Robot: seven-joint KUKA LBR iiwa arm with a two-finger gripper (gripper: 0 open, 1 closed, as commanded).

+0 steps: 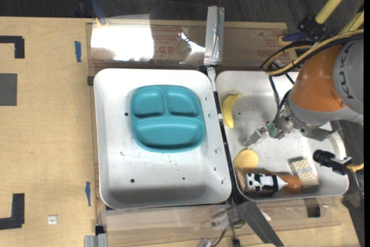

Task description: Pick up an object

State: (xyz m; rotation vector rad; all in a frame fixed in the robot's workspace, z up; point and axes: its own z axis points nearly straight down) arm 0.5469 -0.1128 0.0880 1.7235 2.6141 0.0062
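On the left, the left bin (110, 176) carries a teal divided plate (167, 117) lying upside down near its middle, with bare white floor all round it, most of it on the near side. A thin dividing wall (218, 118) separates it from the right bin (263, 81), where the loose objects lie. A yellow banana (229, 108) lies close against the dividing wall on the far-left of that bin. Nearer, a round yellow piece (247, 158) sits just beside the wall, and along the near rim lies a black-and-white toy (258, 182) with an orange piece (289, 182) beside it, then a small speckled block (304, 171) to the right.

The gripper (272, 129) hangs over the middle of the right bin, above bare floor, between the banana and the near-rim cluster. Whether it is open or closed I cannot tell; nothing shows between its tips.

I judge the step to be the approach: no object is yet taken. The next move calls for choosing a target and coming down on it squarely. The banana and the yellow piece lie tight to the wall, so there is little room on that side. The near-rim things crowd each other and the rim. The block seems freest, though the arm's bulk (315, 87) looms over that right side.
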